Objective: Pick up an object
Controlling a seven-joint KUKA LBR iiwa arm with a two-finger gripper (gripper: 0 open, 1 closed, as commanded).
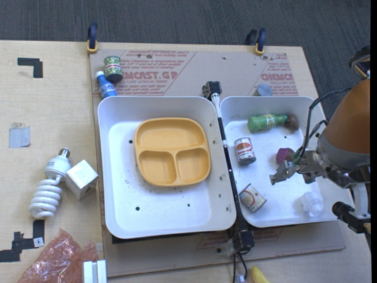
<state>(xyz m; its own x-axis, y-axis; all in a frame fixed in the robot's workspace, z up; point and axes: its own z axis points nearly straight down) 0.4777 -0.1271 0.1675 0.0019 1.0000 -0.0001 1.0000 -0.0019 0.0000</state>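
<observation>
Divided tray in left bin, bottle, two cans, perhaps a crumpled wrapper in right bin

yellow tray in left bin

Right bin: crowded. A green bottle lies along the far wall; two cans stand near the left wall; a purple object and a white lump flank the gripper. Bare floor lies mid-bin. Left bin: a yellow divided tray occupies the centre, leaving open margins at the near and left sides.
</observation>
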